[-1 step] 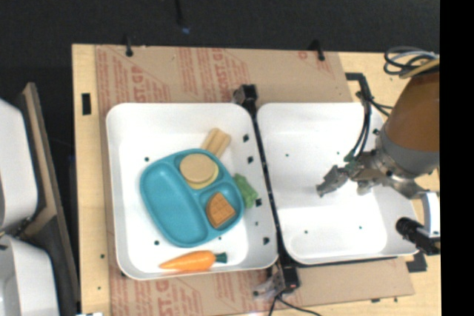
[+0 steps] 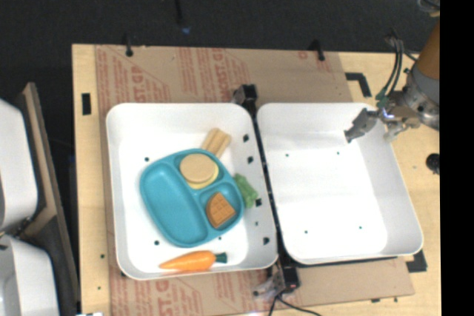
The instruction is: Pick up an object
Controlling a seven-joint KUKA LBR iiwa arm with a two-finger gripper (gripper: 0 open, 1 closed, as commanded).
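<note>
Camera view shows the grey two-finger tool [image 2: 361, 123] at upper right over the right white bin [image 2: 385, 233], grasping nothing, its state unclear; the plastic orange carrot [image 2: 191, 260] lies at lower left in the left white bin [image 2: 122, 159], unreached.

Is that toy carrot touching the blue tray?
Apart. The camera view shows a strip of white bin floor between the carrot and the blue tray.

A single camera is looking down from above the bench [image 2: 222, 74] at a slant, far enough off to be taking in both white bins, the left bin [image 2: 129, 137] and the right bin [image 2: 333, 181], whole. The arm [image 2: 422, 78] is entering from the right edge.
</note>
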